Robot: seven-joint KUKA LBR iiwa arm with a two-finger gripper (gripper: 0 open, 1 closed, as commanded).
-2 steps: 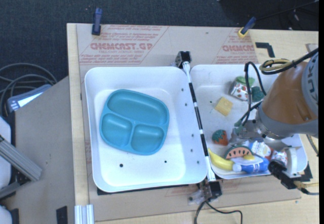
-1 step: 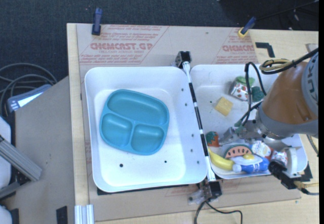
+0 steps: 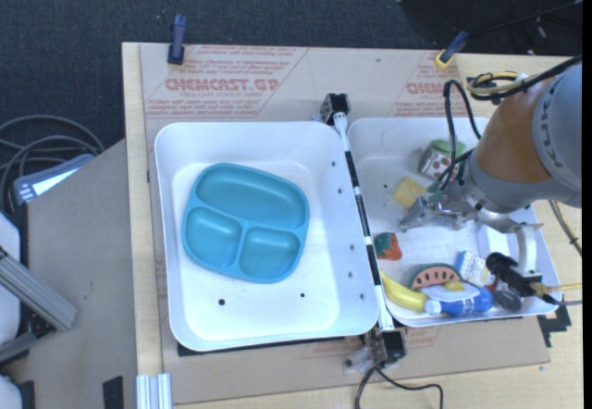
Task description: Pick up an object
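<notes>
Grey arm with orange band reaching into the right white bin (image 3: 370, 143) from the right of the frame.
The two-finger metal gripper (image 3: 427, 211) hovers mid-bin, just below a yellow block (image 3: 407, 192); whether it is open or closed I cannot tell. A yellow banana (image 3: 400, 293) lies at lower centre; a blue sectioned plastic plate (image 3: 245, 222) fills the left white bin (image 3: 176, 143).

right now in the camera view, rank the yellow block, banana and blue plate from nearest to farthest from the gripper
Gripper is in the right bin.
1. Yellow block: right bin, just up-left of the gripper.
2. Banana: right bin's near-left corner, below the gripper.
3. Blue plate: left bin, far to the left.
</notes>
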